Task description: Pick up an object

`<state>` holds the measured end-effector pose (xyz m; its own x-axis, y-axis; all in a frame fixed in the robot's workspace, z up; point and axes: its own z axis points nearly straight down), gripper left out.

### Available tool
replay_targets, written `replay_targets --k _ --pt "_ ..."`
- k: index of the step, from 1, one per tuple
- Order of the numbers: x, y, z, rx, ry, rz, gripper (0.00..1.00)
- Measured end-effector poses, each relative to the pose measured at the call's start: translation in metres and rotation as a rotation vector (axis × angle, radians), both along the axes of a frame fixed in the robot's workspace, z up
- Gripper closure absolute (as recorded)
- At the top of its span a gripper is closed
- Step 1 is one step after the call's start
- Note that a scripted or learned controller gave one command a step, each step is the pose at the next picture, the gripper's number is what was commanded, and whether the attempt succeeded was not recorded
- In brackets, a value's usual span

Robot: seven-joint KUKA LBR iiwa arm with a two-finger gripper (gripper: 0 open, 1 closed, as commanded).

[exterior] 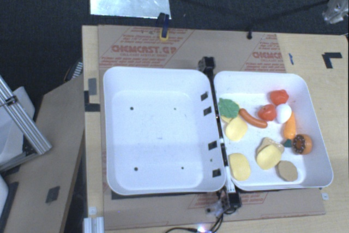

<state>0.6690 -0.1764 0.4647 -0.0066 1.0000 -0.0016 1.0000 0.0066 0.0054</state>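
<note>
Looking down, you saw the toy foods crowded in the right bin (313,133): a green leafy piece (229,107), a sausage (253,118), a tomato (267,112), a white egg (283,113), a carrot (289,127) and yellow pieces (239,166), several touching. Beside it on the counter (180,43) sat the left bin (158,133). You could not tell the pincer's state.

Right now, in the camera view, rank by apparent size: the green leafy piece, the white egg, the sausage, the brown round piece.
1. Green leafy piece
2. Brown round piece, close behind it
3. Sausage, long but thin
4. White egg, partly hidden, so unsure
</note>
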Motion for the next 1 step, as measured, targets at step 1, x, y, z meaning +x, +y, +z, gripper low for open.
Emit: replay_targets --k 1 --pt "-0.0001 0.0304 0.0237 0.000 -0.001 0.000 1.00"
